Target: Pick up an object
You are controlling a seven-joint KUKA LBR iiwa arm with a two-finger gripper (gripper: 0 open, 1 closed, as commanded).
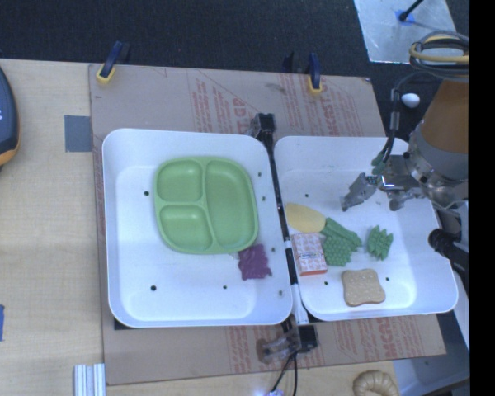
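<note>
Hovering over the upper part of the right bin [330, 151], gripper [373, 195] sits above bare white floor, fingers spread apart w/ nothing between them — no hold on anything yet. Reaches in from the right on the grey arm w/ orange band [447, 114], so approach to the right bin's contents is short and unobstructed.

Candidate objects clustered toward the bin's lower-left, near the divider: yellow piece [304, 218] at the top of the cluster, red-and-white packet [310, 252] just below it and hard against the divider edge, large green piece [340, 239] touching or nearly touching the packet's right side, small green piece [379, 242] a little apart to the right, tan cracker [363, 287] lower down, on its own. Probably easiest picks: small green piece or cracker — free space round them for the fingers. Packet likely awkward, wedged betw. wall and large green piece.

Left bin [124, 221] carries a green divided plate [206, 205] lying flat and a purple piece [253, 262] just off its lower-right corner, near the divider. Both well apart from the gripper.

Judged stage: pre-grasp, descent not yet made. Risk: closing on bare floor if lowered where it hangs now.
</note>
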